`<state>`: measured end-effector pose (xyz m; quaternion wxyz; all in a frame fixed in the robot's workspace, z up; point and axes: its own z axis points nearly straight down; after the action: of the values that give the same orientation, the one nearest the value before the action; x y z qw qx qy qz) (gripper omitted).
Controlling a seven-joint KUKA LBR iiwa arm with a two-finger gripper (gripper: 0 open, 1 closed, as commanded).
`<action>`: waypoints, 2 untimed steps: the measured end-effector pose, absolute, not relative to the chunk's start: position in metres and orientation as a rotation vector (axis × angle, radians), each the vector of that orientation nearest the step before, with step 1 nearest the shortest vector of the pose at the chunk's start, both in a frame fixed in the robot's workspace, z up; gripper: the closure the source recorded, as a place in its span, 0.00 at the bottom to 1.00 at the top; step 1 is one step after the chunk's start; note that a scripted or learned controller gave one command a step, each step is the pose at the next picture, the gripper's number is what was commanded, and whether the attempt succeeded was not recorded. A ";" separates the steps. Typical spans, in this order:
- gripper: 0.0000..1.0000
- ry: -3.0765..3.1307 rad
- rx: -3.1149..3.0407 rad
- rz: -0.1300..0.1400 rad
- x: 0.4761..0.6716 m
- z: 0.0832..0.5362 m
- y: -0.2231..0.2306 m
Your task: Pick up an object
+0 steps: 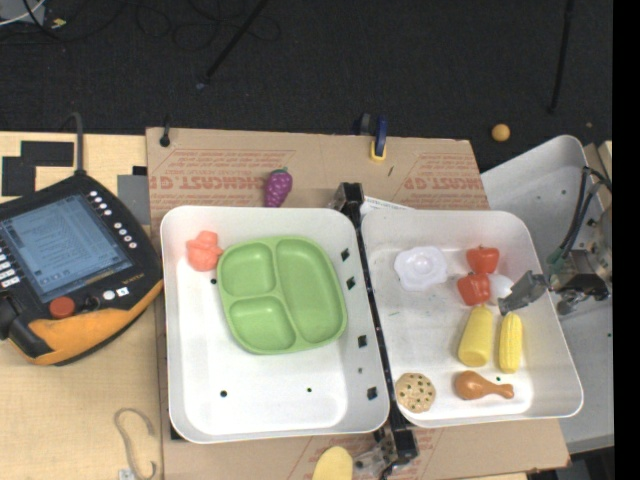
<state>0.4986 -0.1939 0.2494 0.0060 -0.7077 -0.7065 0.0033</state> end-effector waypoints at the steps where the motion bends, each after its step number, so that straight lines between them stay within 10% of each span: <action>1: 0.00 -2.219 -2.219 0.002 0.501 0.255 -0.194; 2: 0.00 -2.219 -2.215 0.004 0.501 0.212 -0.193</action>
<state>0.5009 -0.1926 0.2117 0.0031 -0.7066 -0.7076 0.0014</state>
